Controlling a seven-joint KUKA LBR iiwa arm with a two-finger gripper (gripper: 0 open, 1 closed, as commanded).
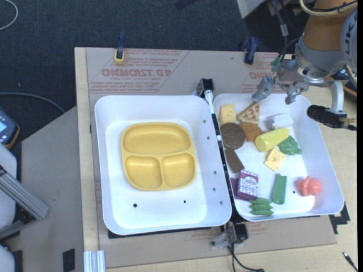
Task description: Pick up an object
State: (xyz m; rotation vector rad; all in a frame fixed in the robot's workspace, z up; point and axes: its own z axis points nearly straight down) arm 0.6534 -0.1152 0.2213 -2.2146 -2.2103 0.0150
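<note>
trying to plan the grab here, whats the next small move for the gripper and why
Probably lower straight down. The gripper hangs open over the far edge of the right bin with nothing between its fingers, and the pizza slice and a small white piece lie just beneath it.

From where I sit this is plainly a robotics lab bench, not a kitchen: the two white bins (164, 220) rest on a sheet of board (142, 69) still wearing its printed protective paper, held at the far edge by a yellow-tipped clamp (119, 50) and a blue clamp (249, 50). The food in the right bin (329, 152) is plastic toy food, loose cables (244, 256) trail off the near edge, and dark carpet (85, 10) lies beyond.
</note>
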